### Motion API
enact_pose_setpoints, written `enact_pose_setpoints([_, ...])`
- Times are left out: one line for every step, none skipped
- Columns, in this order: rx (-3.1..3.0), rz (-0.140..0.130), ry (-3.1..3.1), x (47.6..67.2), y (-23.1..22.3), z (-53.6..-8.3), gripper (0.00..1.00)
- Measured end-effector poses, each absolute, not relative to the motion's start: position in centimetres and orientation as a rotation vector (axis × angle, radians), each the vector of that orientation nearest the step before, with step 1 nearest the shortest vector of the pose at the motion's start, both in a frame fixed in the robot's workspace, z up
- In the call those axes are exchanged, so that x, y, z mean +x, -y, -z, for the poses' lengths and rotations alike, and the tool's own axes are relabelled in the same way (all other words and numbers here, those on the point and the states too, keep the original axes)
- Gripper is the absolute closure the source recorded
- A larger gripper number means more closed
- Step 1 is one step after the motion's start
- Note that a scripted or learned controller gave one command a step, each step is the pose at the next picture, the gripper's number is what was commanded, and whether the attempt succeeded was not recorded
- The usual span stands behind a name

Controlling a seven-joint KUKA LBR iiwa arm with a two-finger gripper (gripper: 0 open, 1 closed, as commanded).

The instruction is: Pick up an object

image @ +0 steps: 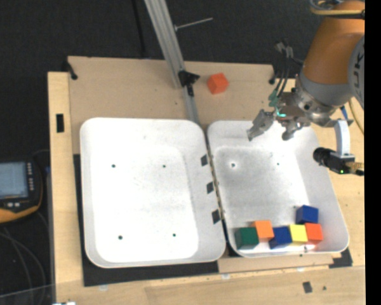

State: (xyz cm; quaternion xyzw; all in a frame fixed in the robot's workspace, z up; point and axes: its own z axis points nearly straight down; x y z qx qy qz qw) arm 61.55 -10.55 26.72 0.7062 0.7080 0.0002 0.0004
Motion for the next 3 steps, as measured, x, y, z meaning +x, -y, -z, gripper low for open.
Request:
enact_pose_setpoints([2.219,-0.001,-2.222,61.6,10.6,-26.7,0.00])
enact_pose_setpoints([2.229,0.010,-2.217,62.1,20.5,-14.5,0.00])
enact_pose_setpoints([2.220,-0.003,-2.214,62.4,20.3,-16.2,1.00])
